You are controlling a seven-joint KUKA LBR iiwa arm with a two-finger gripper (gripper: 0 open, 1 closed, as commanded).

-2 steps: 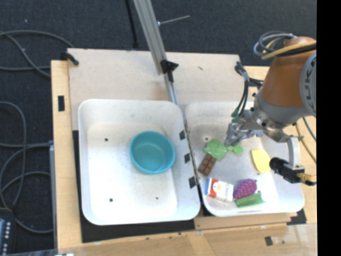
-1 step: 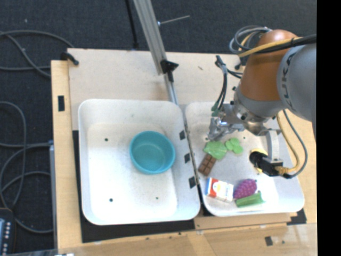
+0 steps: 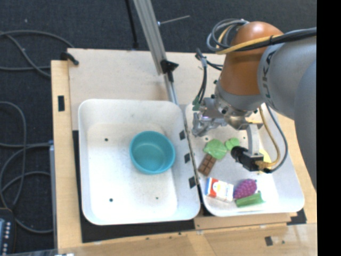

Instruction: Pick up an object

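Camera view: gripper [image 3: 201, 122] hangs over far left corner of right bin [image 3: 290, 188], just above green toy piece [image 3: 216, 148]; finger state cannot tell. Nothing seen held. Nearby: brown chocolate-bar toy [image 3: 206, 166], white carton [image 3: 220, 189], purple grape bunch [image 3: 245, 187]. Teal bowl [image 3: 152, 151] sits in left bin [image 3: 96, 116]. Green piece likely light, rigid plastic, smooth, slip-prone; best pinched across narrow sides.

Grey arm [image 3: 287, 68] reaching in, hand [image 3: 201, 122] lowered
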